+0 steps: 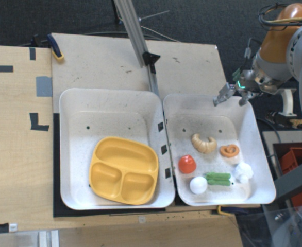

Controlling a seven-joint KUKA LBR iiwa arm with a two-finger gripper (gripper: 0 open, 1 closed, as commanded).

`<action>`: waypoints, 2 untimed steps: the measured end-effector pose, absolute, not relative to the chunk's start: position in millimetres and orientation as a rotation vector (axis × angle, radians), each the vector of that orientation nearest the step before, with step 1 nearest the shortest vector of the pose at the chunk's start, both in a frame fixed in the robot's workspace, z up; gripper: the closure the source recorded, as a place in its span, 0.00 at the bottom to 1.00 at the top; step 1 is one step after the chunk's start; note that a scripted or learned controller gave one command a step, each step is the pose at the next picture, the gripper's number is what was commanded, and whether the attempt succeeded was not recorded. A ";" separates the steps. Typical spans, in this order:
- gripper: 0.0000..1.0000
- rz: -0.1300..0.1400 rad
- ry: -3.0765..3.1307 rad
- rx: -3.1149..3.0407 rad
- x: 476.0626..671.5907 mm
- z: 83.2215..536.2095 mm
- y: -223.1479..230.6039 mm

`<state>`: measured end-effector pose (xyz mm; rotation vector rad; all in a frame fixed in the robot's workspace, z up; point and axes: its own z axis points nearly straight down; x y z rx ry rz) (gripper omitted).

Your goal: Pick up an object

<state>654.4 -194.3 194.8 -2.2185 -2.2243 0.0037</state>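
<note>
- Left bin: a yellow divided tray sits at six o'clock.
- Right bin: croissant, red ball, green pod and white ball cluster toward six o'clock.
- Gripper, at the bin's one o'clock rim, spread apart, holding nothing.
- Best approach: centre above the well-separated croissant, then descend straight.

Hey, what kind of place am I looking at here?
Probably a robotics lab bench set up for grasping trials. A grey and orange robot arm reaches over two shallow white bins, one holding small toy foods like a tan plastic croissant, the other a yellow divided plastic tray.
</note>
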 end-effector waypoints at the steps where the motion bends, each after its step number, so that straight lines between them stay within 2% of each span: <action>1: 0.00 0.006 -2.223 -2.216 657.6 150.4 -191.2; 2: 0.00 0.007 -2.222 -2.217 658.0 105.0 -195.5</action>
